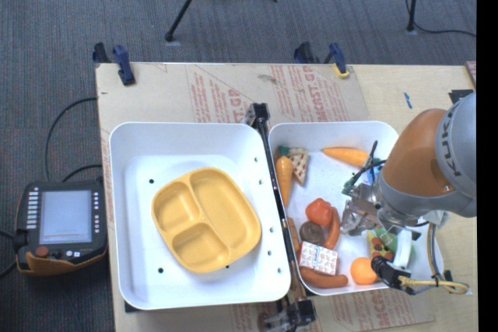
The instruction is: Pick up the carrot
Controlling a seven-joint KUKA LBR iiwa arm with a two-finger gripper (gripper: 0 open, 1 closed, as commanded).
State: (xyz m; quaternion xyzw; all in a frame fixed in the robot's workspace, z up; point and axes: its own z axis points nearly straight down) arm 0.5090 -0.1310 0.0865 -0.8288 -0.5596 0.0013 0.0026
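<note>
An orange carrot (346, 155) lies near the far wall of the right bin (327, 127), its tip to the left and its green top under the arm. A second long orange carrot-like piece (285, 178) lies along that bin's left wall. My gripper (355, 215) hangs low over the middle of the right bin, just right of a red toy vegetable (317, 210) and in front of the carrot, not touching it. The orange-banded wrist hides the bin's right side.
Around the gripper lie a brown round piece (313, 232), a checkered pink block (317, 256), a sausage (323, 278), an orange ball (362, 270) and a pizza slice (299, 164). The left bin (124, 167) holds a yellow divided plate (206, 219).
</note>
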